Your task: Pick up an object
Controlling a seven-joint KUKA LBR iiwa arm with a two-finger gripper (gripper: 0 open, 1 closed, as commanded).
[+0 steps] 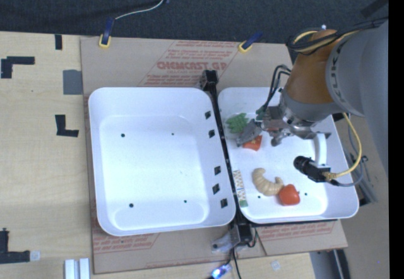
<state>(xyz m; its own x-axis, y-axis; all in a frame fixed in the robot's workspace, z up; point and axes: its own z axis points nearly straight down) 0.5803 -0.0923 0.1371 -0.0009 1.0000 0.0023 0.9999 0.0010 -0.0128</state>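
While its fingers spread wide, the end effector (262,134) hovers over a small orange-red piece (252,143) beside green leaves (238,122).

Red "CHEMCAST GP" print on cardboard sheet (183,60)

The gripper (264,133) partly covers an orange-red item (253,143), leaving its shape unclear.

Gripper (262,134) low, fingers spread
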